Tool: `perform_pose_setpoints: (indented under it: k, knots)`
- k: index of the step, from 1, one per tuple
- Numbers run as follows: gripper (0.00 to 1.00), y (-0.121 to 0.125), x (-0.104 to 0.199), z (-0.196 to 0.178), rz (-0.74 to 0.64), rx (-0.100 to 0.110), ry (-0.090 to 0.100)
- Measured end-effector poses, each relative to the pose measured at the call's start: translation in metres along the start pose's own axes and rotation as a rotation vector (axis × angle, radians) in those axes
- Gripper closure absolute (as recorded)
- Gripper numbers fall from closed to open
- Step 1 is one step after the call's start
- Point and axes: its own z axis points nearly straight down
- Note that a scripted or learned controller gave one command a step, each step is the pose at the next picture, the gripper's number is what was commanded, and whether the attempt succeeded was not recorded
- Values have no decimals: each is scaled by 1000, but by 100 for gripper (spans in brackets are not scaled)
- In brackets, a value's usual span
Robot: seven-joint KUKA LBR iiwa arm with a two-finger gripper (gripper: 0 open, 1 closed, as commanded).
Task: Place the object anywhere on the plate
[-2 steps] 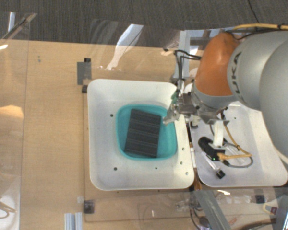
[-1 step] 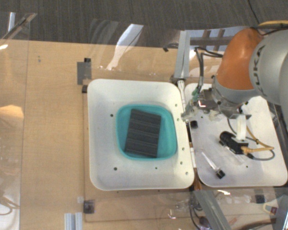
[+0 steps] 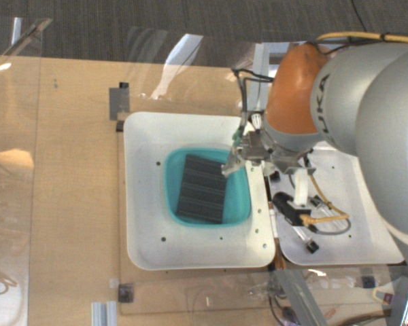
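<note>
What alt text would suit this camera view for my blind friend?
A dark ribbed block lies flat on a teal plate inside the left white bin. A grey robot arm with an orange band reaches in from the right, its gripper poised at the plate's right rim near the block's upper corner.

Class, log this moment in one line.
object: dark ribbed block on teal plate | plate: in left bin | gripper: over plate's right edge

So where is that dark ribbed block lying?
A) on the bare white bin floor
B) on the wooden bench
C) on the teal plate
C: the dark ribbed block rests flat on the teal plate, which sits inside the white bin.
</note>
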Motion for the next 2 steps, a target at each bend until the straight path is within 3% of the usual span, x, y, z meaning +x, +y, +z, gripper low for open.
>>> perform_pose_setpoints:
  k: [1, 2]
  knots:
    - [0, 21, -56, -1, 28, -3, -1]
    - [0, -41, 14, 0, 2, 0, 0]
